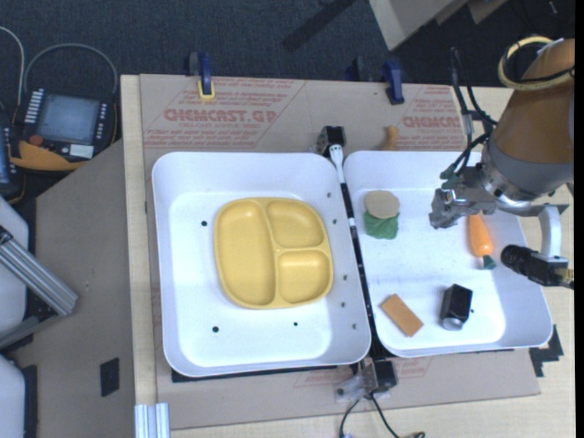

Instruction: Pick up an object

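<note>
Nearest me, in my right bin (429, 340), lie a tan block (401, 315) and a small black clip (456, 305). Farther back sits a green cup with a tan lid (381, 215). My gripper (449, 210) hangs just beside an orange carrot (480, 235); whether it is parted, I cannot tell. That carrot looks light, stiff and smooth; I would pinch its middle. A yellow tray (274, 252) fills the left bin (182, 272).

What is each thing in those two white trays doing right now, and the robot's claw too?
Yellow divided plate: flat in the left bin, nothing in it.
Green cylinder: in the right bin, tan top.
Carrot: lying beside the gripper.
Tan block: lying flat.
Black object: lying apart.
Gripper: above the right bin, holding nothing visible.
</note>
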`<state>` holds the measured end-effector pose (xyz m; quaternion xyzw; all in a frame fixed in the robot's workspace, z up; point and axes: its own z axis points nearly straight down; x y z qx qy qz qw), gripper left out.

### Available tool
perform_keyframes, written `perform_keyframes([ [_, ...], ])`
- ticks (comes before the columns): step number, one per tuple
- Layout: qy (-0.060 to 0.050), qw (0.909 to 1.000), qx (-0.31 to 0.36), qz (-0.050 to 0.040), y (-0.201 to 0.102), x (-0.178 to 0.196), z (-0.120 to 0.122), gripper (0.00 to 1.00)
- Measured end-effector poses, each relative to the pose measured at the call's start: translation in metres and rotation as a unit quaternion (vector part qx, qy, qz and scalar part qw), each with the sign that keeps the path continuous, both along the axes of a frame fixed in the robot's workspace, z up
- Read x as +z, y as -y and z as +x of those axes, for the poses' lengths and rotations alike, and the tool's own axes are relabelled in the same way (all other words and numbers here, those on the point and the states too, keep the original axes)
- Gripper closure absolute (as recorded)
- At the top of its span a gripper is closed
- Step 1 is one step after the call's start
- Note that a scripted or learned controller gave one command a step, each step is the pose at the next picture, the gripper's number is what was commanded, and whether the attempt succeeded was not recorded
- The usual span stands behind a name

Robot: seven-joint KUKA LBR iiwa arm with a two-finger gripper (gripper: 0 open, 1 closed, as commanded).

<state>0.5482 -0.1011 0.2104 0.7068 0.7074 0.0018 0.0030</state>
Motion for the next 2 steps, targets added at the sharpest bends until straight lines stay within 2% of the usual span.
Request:
perform_keyframes([
  [1, -0.005, 1.0000, 0.002, 0.0019, -0.043, -0.001, -0.015, 1.00],
  [2, -0.005, 1.0000, 0.003, 0.0023, -0.102, 0.007, -0.031, 1.00],
])
